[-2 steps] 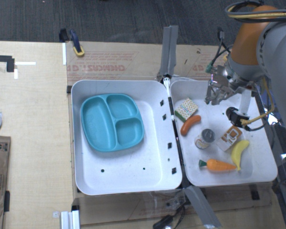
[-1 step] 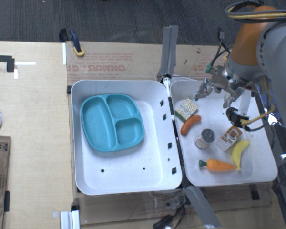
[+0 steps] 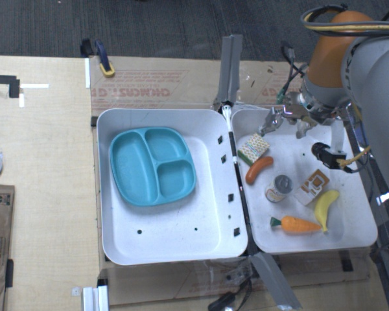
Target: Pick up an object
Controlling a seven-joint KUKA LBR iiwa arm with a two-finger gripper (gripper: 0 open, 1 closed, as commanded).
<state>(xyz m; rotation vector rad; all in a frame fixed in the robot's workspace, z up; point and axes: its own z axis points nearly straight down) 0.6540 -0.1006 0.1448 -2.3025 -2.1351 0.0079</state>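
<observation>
Carrot lies crosswise, tip pointing right.

1 fixed cam above bench, angled down, mid-range, taking in both bins; arm at right.

We see even, diffuse overhead light, white bins bright but not clipped, soft short shadows under the blue divided plate, dark floor up top underexposed, arm at right slightly soft, mild overall graininess
</observation>
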